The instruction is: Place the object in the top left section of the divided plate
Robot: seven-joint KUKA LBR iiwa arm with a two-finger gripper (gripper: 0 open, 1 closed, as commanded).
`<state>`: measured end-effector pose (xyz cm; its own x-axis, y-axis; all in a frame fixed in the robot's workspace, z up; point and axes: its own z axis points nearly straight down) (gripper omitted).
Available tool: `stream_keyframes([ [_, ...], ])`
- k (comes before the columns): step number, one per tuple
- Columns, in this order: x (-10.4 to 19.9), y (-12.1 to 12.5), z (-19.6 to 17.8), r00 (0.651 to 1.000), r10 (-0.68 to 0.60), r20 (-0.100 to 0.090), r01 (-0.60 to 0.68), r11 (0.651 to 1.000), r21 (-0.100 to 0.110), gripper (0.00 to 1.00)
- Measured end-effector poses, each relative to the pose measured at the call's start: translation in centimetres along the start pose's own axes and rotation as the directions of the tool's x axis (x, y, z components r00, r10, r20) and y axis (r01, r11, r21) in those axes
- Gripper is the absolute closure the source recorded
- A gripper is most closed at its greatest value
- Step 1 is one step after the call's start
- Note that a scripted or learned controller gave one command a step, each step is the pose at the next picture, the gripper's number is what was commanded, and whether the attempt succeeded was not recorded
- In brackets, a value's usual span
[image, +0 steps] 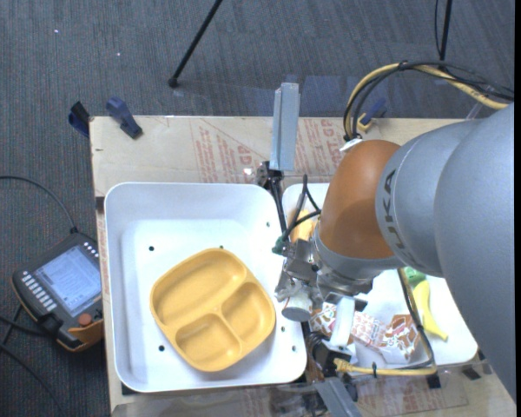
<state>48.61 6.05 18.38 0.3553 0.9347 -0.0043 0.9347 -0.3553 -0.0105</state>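
A yellow divided plate (213,309) lies in the left white bin (156,200), toward its front right. It has three sections and nothing lies in any of them. My gripper (297,298) hangs low at the left edge of the right bin (458,347), just right of the plate's rim. The grey arm with its orange band (360,202) covers most of that bin. Beside the gripper lie a red and white packet (365,327), a yellow banana (425,309) and something green (413,276), each partly hidden by the arm.
The wall between the two bins runs just under the gripper. A grey upright post (286,129) stands behind the bins. A yellow cable (382,370) lies along the front edge. A teach pendant (61,292) sits on the floor at the left.
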Motion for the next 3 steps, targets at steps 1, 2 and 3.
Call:
stream_keyframes([
  [1,4.0,-2.7,-0.1,0.732,-0.681,0.002,0.681,0.732,-0.002,1.00],
  [2,3.9,-2.6,-0.1,0.733,-0.680,0.002,0.680,0.733,-0.003,0.00],
  [3,0.1,-1.1,-0.1,0.653,-0.757,0.002,0.757,0.653,-0.003,0.00],
])
